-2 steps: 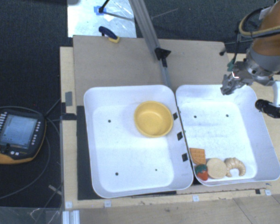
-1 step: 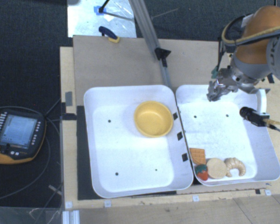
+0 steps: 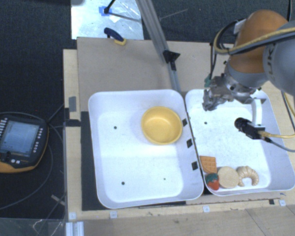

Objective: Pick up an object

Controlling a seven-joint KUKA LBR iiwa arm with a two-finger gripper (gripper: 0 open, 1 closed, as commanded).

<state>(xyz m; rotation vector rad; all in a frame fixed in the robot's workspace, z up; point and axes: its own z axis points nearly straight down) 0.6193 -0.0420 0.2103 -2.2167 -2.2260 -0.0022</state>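
My gripper (image 3: 210,101) hangs over the far left corner of the right bin (image 3: 278,151), pointing down near the bin's rim. Nothing shows between its fingers. At the near edge of that bin lie a square waffle-like cracker (image 3: 208,163), a red and green strawberry-like piece (image 3: 213,180), a round tan biscuit (image 3: 228,177) and a croissant (image 3: 248,175). They sit well below the gripper in the view. A yellow bowl (image 3: 161,125) rests upright in the left bin (image 3: 118,181), near its far right side.
A black cable plug (image 3: 246,127) hangs from the arm over the middle of the right bin. A metal pole (image 3: 157,33) slants across the bench behind the bins. A teach pendant (image 3: 14,141) lies on the floor at left.
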